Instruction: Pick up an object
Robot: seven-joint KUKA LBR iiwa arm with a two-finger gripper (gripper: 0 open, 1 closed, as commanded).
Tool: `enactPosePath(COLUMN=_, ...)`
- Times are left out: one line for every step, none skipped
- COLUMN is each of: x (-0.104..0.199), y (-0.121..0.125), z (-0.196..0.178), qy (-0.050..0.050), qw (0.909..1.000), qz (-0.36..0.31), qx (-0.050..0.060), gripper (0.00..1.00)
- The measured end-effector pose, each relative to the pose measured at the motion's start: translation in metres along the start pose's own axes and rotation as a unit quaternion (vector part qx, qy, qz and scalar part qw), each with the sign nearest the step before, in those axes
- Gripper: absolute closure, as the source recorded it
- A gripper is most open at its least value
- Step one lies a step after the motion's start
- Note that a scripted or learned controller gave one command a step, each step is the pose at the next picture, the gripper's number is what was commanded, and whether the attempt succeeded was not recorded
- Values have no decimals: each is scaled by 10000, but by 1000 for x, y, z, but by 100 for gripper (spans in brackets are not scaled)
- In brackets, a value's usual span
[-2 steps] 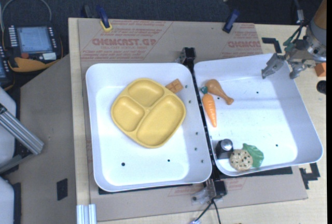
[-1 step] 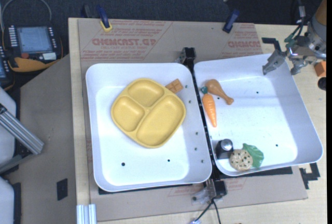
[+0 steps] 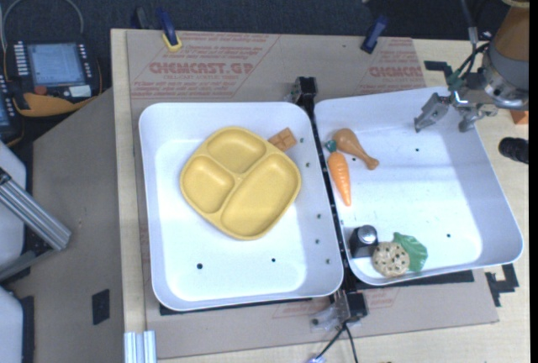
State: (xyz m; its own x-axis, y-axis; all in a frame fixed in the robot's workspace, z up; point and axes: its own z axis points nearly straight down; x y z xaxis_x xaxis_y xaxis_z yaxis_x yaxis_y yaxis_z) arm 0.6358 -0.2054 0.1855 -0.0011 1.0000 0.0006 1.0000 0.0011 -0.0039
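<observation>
Two-finger metal claw [image 3: 445, 112] spread wide, nothing between fingers, at right white bin [image 3: 471, 185] far edge. Orange plastic carrot [image 3: 339, 177] with green top lies well left of claw, below it in view, touching tan plastic drumstick [image 3: 355, 147].

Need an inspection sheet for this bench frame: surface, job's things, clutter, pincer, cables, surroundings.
Surface: two white bins, left bin and right bin, on a brown board.
Job's things: yellow divided plate and small brown block in the left bin; drumstick, carrot, cookie, green leaf and dark can in the right bin.
Clutter: nothing seen.
Pincer: pincer open, over the right bin's far edge, holding nothing.
Cables: black cable at the near edge.
Surroundings: handheld screen unit at left.
</observation>
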Motion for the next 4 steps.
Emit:
enactPosePath(x=-6, y=-7, z=48, qy=9, qw=10000, qz=5, qx=1, gripper=0)
enactPosePath(x=-1, y=-1, z=78, qy=22, qw=10000, qz=-25, qx=-78, gripper=0)
enactPosePath(x=-6, y=-2, z=69, qy=-33, qw=10000, qz=-20, qx=-89, gripper=100)
enactPosePath(x=-5, y=0, z=4, qy=-21, qw=10000, qz=-3, qx=-63, gripper=100)
